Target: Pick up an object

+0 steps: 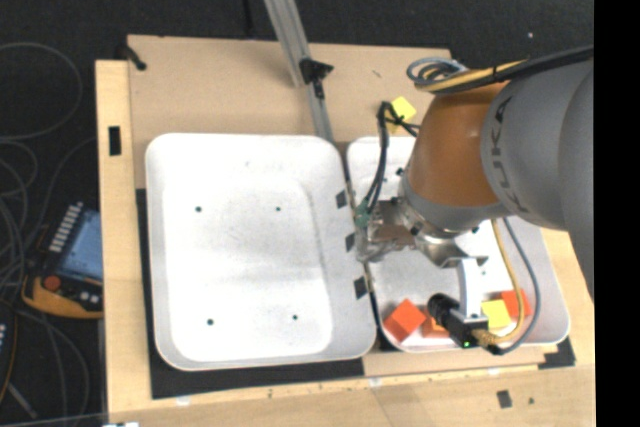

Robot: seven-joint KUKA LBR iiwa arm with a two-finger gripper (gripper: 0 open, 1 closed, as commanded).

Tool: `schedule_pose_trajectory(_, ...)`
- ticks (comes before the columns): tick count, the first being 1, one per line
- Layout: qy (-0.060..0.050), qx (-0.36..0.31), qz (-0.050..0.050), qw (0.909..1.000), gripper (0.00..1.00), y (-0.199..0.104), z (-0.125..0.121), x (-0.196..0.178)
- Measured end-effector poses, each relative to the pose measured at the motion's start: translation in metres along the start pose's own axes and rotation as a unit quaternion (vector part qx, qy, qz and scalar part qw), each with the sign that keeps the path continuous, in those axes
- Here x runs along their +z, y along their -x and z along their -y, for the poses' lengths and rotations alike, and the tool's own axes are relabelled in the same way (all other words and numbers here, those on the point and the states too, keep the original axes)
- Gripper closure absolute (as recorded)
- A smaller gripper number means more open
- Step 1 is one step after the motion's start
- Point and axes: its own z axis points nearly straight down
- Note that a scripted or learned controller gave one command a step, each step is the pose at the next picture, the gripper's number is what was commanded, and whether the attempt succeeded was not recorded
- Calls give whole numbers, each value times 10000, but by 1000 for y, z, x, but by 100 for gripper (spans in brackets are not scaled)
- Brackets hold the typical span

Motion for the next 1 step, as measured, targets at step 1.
schedule_pose_trajectory(1, -20, -54, -3, 10000, 100, -59, 18, 11)
